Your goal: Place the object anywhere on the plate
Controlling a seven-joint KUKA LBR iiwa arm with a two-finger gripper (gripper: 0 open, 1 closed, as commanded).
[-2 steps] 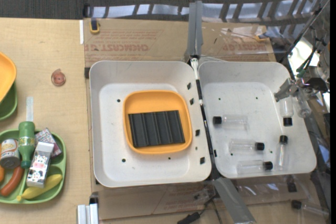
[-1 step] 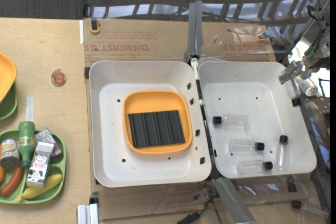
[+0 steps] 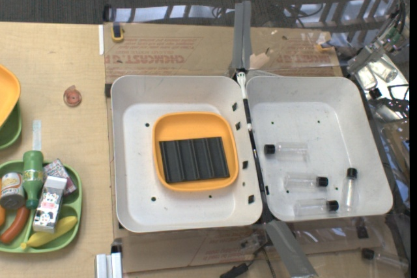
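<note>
An orange plate (image 3: 194,127) with rounded corners lies in the middle of the left bin (image 3: 130,140). A dark grey ribbed pad (image 3: 194,159) covers most of the plate's floor. Several clear plastic vials with black caps lie in the near half of the right bin (image 3: 306,101): one (image 3: 287,150) towards the left, one (image 3: 303,182) near the middle, one (image 3: 315,208) by the front wall, and one (image 3: 351,189) at the right with its cap pointing away.
A green tray (image 3: 68,221) with toy food and a green bottle (image 3: 32,178) sits at the bench's front left. An orange bowl (image 3: 5,97) is at the left edge, and a small pink object (image 3: 72,96) lies beyond. Cardboard (image 3: 169,52) lies behind the bins; metal framing (image 3: 326,3) stands at the back right.
</note>
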